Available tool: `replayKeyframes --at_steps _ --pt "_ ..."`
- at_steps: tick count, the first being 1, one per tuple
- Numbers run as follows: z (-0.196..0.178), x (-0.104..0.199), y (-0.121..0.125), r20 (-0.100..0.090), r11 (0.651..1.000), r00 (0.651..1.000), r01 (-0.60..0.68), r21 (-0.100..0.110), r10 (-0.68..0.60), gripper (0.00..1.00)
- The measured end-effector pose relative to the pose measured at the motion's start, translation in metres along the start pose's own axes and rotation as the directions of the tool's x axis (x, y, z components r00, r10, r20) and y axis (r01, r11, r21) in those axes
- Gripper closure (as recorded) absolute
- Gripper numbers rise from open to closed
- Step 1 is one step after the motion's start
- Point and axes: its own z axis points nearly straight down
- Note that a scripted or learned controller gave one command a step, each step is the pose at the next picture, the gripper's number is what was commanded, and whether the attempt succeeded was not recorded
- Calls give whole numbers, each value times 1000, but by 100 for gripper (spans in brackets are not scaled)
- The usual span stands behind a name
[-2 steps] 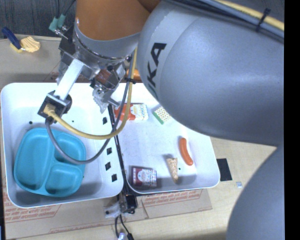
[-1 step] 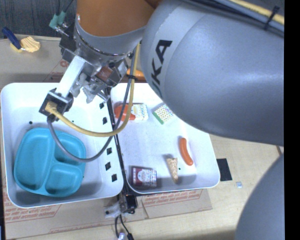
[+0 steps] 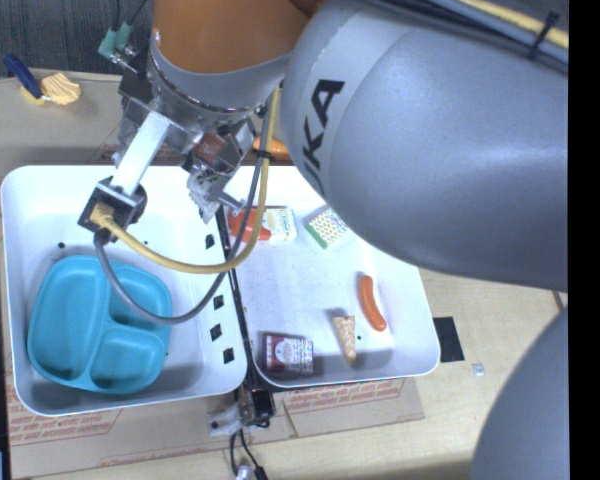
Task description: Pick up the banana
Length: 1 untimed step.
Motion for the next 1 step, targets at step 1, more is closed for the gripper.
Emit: replayKeyframes --at_steps 1 --pt "-10 1 -1 2 1000 1000 9 1 -9 100"
